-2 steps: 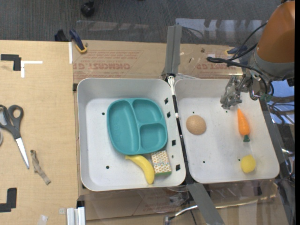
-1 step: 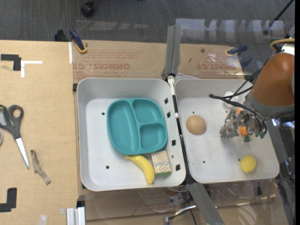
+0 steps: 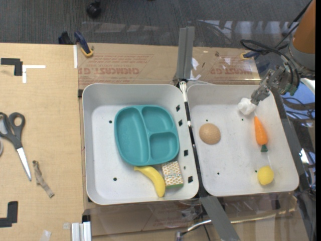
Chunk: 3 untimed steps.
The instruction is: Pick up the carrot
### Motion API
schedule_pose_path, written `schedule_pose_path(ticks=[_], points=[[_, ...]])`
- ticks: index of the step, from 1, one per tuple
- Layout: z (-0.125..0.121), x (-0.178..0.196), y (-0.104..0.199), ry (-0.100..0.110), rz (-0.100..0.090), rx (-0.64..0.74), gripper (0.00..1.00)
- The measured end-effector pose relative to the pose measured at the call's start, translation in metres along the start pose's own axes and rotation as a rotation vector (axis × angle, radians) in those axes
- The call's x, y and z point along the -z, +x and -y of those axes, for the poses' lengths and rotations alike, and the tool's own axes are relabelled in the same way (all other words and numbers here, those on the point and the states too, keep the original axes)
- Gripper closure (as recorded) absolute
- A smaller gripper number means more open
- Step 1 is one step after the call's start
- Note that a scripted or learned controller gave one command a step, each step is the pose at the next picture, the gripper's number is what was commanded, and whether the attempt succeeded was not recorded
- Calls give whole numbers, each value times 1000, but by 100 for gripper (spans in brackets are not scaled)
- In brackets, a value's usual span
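The carrot lies in the right bin near its right wall, orange with its green end pointing toward the front. My gripper hangs over the bin's back right corner, above and just behind the carrot, apart from it. Its tip is next to a small white lump that rests on the bin floor. Nothing is seen held.
In the right bin there are also a tan egg-shaped ball and a lemon. The left bin holds a teal divided plate, a banana and a small box. Scissors lie on the bench at left.
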State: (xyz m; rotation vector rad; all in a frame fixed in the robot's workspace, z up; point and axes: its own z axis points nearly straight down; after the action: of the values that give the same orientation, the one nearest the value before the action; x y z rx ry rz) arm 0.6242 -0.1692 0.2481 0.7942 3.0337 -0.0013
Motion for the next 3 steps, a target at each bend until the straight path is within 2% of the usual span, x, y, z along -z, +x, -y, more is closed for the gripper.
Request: schedule_pose_path(ticks=[1,2,3], points=[[31,-155,81,-1,-2,92,100],[110,0,104,0,1,70,100],[36,19,146,-1,-3,87,100]])
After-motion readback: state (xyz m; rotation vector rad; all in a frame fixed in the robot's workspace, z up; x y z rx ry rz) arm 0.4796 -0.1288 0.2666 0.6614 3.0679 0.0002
